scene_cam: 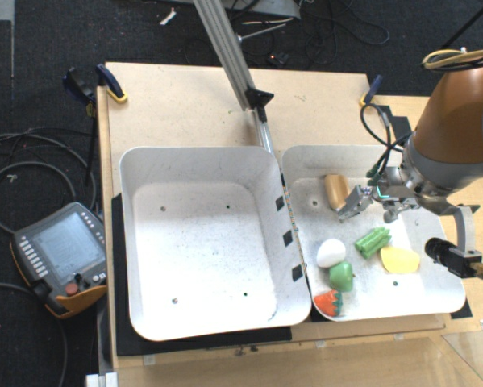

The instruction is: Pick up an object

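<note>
Object-wise, there are several toys sitting in the right bin [435, 297]: a tan cylinder [335, 191] near the back, a green piece [372, 241] in the middle, a yellow one [400, 260] just right of it, a white egg [331, 252] with a green ball [341, 276] just in front, and a red bit [328, 302] at the front rim. No readable writing or labels on any of them. The end effector [373, 202] is hanging over the right bin, fingers looking spread apart, nothing between them, one fingertip just beside the tan cylinder. The left bin [132, 240] is sitting beside it on the tabletop [185, 103].
</note>
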You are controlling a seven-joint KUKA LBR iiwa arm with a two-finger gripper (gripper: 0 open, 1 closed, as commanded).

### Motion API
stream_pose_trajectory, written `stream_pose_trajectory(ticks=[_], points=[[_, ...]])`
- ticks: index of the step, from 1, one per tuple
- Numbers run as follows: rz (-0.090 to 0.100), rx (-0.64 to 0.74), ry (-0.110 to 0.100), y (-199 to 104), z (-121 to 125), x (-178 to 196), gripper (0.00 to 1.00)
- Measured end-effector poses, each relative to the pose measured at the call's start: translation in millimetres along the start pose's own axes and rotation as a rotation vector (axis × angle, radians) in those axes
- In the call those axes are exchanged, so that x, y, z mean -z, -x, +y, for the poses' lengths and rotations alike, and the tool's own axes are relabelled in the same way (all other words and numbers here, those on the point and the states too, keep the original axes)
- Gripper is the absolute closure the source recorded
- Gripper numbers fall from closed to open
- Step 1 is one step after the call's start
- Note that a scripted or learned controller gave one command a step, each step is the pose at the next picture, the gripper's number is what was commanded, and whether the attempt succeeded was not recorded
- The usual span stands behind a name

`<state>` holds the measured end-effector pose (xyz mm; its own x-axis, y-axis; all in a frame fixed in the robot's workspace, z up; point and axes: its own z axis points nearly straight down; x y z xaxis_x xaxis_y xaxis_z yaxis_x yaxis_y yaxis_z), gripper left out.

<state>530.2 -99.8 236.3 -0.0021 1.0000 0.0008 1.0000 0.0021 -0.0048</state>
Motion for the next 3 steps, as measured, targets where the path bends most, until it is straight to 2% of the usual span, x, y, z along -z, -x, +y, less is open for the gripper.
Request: stream_pose_trajectory(ticks=[1,3], points=[[0.000,-0.002,0.004,0,1,2,0.00],[0.000,-0.004,-0.002,-3,-13,-92,0.00]])
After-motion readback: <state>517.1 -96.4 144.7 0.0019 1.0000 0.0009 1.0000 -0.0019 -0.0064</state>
